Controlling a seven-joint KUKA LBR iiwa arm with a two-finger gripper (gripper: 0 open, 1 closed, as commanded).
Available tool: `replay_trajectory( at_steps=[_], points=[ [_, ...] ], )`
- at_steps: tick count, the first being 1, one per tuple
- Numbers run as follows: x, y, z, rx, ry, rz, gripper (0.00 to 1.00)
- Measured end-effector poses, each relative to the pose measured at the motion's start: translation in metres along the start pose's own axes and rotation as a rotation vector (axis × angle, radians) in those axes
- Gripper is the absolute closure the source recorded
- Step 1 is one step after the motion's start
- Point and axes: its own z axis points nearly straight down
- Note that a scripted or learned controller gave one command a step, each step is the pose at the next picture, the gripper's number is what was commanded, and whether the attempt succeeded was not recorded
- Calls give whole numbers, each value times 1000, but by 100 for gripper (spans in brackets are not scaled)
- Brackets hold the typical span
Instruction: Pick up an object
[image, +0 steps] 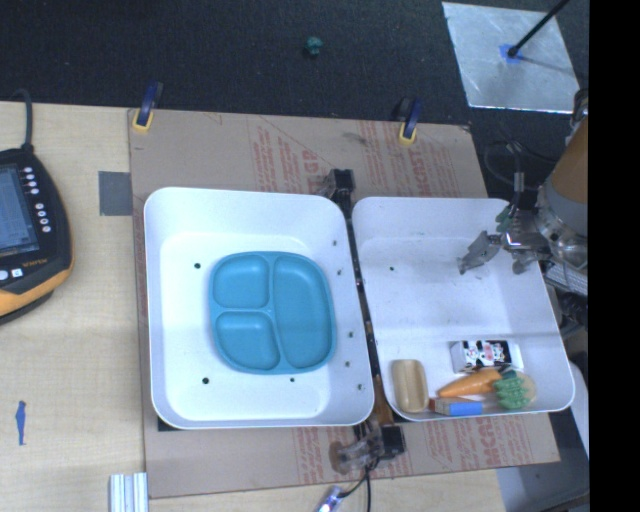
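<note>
Hovering over the right bin, upper right part: gripper, fingers spread, nothing between them. Near edge of same bin: carrot toy, green piece, tan wooden block, small printed card. Left bin: blue divided plate.

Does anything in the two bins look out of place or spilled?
Nothing stands out. The blue tray lies flat in the left bin. The small objects sit huddled in the right bin's near corner, none spilled outside.
</note>
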Motion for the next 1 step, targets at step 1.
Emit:
replay_trajectory(
  at_steps=[1],
  points=[
    [19, 68, 57, 1, 0, -3, 0]
  ],
)
